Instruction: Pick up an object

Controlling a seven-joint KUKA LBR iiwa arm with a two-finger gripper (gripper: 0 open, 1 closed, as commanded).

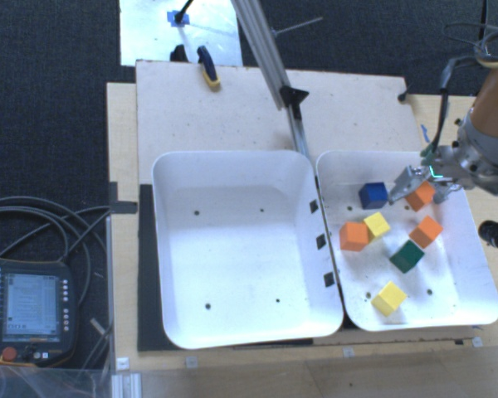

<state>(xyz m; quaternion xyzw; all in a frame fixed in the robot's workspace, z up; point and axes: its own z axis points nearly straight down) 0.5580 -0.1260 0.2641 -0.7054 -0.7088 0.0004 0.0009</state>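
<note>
The worktop carries two white bins side by side. The left bin is seen bare; the right bin holds seven blocks. The claw is lowered at that bin's far edge, its fingers set about an orange block, though a firm grasp cannot be told. A blue block lies just beside it. Toward the near edge are found an orange cube, a yellow block, another orange block, a green block and a yellow cube.
</note>
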